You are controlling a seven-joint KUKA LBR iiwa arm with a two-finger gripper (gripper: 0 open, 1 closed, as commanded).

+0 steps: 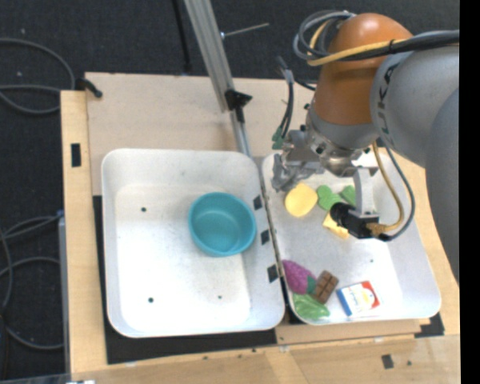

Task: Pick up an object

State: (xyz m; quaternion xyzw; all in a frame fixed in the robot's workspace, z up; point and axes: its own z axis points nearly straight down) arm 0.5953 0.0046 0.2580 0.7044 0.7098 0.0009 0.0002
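A rounded yellow lump [301, 200] lies on the floor of the right bin [396, 266], at about 10 o'clock from that bin's middle and close to the wall it shares with its neighbour. The gripper [286, 176] sits at 11 o'clock of the lump, just beside it. Its metal body overlaps the bin's rim there, and whether it is released or clenched cannot be told from this angle. Nothing is seen held in it. The orange band [356, 62] and grey arm rise from it toward 1 o'clock.

At 3 o'clock of the lump, just beside it, lies a green piece [330, 196], and a small yellow block [333, 225] lies at 4 o'clock of the lump. Toward 6 o'clock, well apart from the lump, a cluster lies along the bin's near edge:
- a purple item [298, 275]
- a brown bar [326, 286], touching the purple item at its 4 o'clock
- a green leafy piece [310, 306], below both
- a white carton with red and blue print [358, 298], at 3 o'clock of the bar

In the left bin [116, 214] a teal bowl [222, 223] stands upright, at about 3 o'clock from that bin's middle. Both bins rest on the pale tabletop [144, 102]. A slanted aluminium post [208, 38] rises from the tabletop at 12 o'clock of the bowl.
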